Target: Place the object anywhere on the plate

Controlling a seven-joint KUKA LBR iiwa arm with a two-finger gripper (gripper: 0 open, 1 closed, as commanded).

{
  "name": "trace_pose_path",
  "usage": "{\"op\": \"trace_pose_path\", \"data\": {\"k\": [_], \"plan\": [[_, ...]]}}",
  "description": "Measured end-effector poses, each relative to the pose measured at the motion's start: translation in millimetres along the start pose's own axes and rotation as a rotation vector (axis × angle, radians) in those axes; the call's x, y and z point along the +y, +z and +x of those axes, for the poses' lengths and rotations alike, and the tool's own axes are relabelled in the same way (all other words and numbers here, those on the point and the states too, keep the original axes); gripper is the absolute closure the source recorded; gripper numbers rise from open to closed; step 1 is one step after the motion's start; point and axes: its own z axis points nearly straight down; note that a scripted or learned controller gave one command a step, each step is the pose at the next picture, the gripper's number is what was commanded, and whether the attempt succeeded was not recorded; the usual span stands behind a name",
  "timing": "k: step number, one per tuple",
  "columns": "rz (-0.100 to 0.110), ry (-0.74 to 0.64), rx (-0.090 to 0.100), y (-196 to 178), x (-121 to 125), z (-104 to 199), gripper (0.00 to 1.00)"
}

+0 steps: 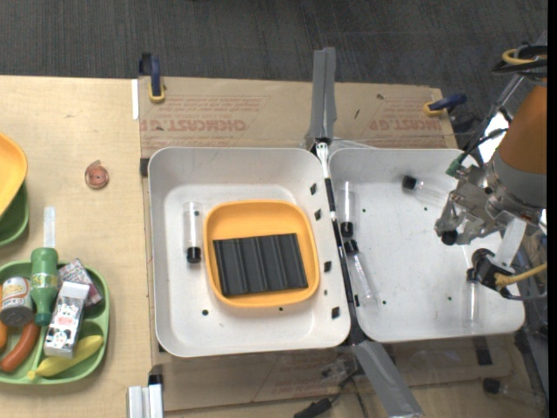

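An orange plate point(261, 220) lies in the middle of the left bin point(165, 320). A black ridged rectangular object point(260, 264) rests flat on the plate, toward its near side. My gripper point(452, 226) hangs over the right part of the right bin point(409, 320), far from the plate, and nothing shows in it. The grey arm with its orange band point(531, 138) comes in from the right edge.
A clear tube with a black cap point(190, 229) lies left of the plate. Several more clear tubes lie in the right bin: two along its left wall point(344, 207), one at the back point(416, 184), one near the front right point(473, 301). Toy food on a green tray point(52, 329) sits far left.
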Motion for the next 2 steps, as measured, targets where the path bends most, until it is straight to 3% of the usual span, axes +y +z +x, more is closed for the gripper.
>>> {"op": "trace_pose_path", "data": {"k": [1,2], "plan": [[-0.005,-0.235,0.002,-15,63,38,1.00],[-0.006,-0.321,0.002,-23,95,117,1.00]]}}
